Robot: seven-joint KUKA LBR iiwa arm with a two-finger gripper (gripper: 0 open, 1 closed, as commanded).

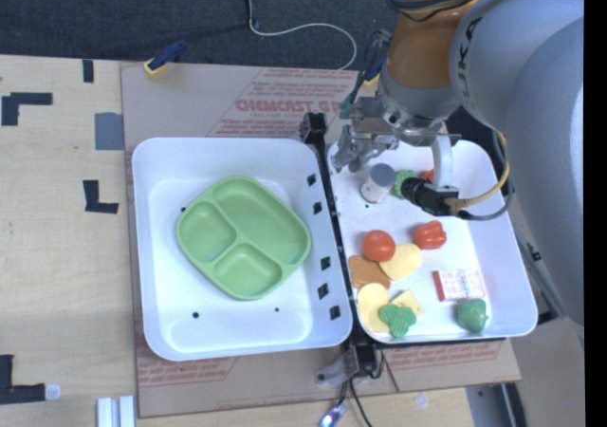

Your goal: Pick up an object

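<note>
My gripper [365, 157]: I cannot tell its state; just below it sits a small grey-capped white plastic cylinder [377, 182], probably light, rigid, slippery; I'd pinch its sides.

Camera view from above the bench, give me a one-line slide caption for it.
KUKA arm's gripper hovers over the toy-food bin; a green divided plate sits in the neighbouring bin.

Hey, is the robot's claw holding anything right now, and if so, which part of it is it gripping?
It cannot be told. The claw hangs low over the right white bin, close to a small grey-capped cylinder, but the wrist hides any contact.
</note>
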